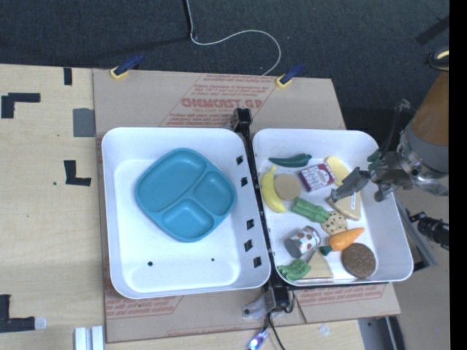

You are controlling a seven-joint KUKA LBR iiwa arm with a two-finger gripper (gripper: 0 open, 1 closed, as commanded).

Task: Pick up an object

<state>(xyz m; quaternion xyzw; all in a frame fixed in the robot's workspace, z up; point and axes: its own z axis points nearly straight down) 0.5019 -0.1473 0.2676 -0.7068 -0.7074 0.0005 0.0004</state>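
The right bin [387, 217] holds several toy foods: a banana [271, 192], a green pepper [290, 160], a yellow lemon [338, 168], a purple packet [315, 176], a green pickle [310, 211], a carrot [344, 238] and a brown patty [358, 259]. My gripper [359, 192] hangs over the bin's right side, just right of the packet and lemon. Its fingers are spread open with nothing between them. A pale wedge [349, 209] lies right below them.
In the left bin [120, 195] lies a blue divided plate [186, 194]. A black divider with clips [252, 195] separates the bins. A grey-and-white toy [302, 240] and green leaf [293, 270] sit at the right bin's front. A white cable [241, 36] loops behind.
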